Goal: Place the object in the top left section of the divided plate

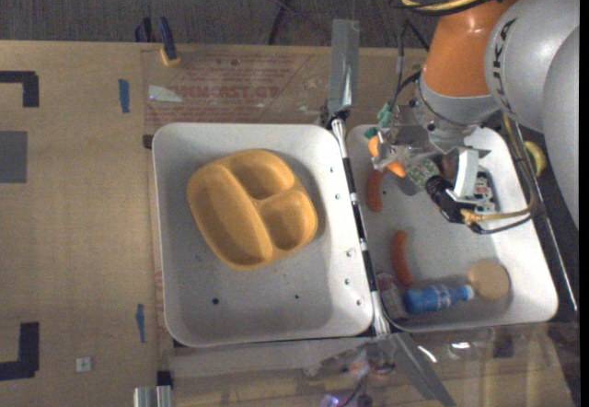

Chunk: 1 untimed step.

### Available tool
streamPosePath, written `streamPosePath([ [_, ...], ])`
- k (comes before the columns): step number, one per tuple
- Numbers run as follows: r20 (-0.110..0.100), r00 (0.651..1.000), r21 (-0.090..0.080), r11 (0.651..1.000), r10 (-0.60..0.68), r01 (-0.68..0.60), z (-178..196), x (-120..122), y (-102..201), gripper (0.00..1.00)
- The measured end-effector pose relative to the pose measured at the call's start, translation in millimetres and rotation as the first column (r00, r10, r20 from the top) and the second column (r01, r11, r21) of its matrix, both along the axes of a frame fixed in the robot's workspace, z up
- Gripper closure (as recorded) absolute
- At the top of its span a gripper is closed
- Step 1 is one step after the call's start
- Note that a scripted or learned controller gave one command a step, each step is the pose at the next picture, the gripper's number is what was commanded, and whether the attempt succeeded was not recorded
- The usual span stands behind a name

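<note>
- The pick-up step is judged in hand: the tool (396, 159) is lowered into the right bin (525, 304), over an orange object (394, 168) (grip state cannot be told).
- The divided plate (253, 207) lies well to the tool's left; lifting and carrying across is called for next.

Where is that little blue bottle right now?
The blue bottle lies on its side near the front edge of the right bin, between a reddish sausage and a round tan disc.
</note>
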<state>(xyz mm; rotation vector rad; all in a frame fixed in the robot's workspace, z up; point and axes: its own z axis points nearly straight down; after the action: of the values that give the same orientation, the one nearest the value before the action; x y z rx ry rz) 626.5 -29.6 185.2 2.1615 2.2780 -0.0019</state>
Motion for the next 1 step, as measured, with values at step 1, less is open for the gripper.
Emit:
streamPosePath([
  [1, 0.005, 0.807, -0.001, 0.807, 0.591, -0.591, 0.9, 20.0, 74.2, 1.00],
])
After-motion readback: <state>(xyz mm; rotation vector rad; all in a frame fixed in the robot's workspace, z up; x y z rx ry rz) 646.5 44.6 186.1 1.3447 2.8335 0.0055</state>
